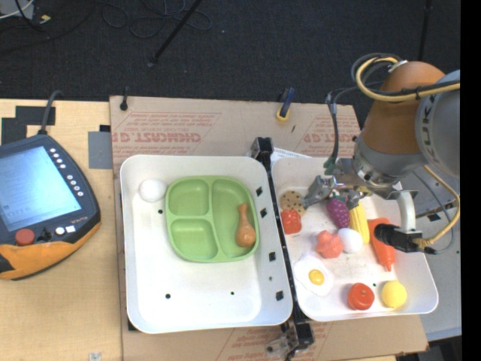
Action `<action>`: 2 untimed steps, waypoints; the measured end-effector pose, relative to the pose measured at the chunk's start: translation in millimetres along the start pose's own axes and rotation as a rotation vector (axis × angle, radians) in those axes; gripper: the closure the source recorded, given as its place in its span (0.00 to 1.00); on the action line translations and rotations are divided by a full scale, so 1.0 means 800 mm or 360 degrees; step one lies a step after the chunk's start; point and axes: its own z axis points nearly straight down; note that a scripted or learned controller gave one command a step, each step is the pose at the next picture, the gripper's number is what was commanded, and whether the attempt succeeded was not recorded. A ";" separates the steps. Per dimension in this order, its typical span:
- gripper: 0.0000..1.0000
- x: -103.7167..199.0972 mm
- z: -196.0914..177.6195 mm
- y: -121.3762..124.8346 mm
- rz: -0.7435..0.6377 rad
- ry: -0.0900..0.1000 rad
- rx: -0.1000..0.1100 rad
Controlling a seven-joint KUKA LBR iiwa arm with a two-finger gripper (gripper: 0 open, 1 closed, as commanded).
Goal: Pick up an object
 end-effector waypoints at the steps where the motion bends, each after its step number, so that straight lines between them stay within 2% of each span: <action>1: 0.00 0.000 -0.010 0.004 -0.0002 -0.0003 -0.0022; 2: 0.00 0.002 0.049 0.014 -0.0004 -0.0001 -0.0014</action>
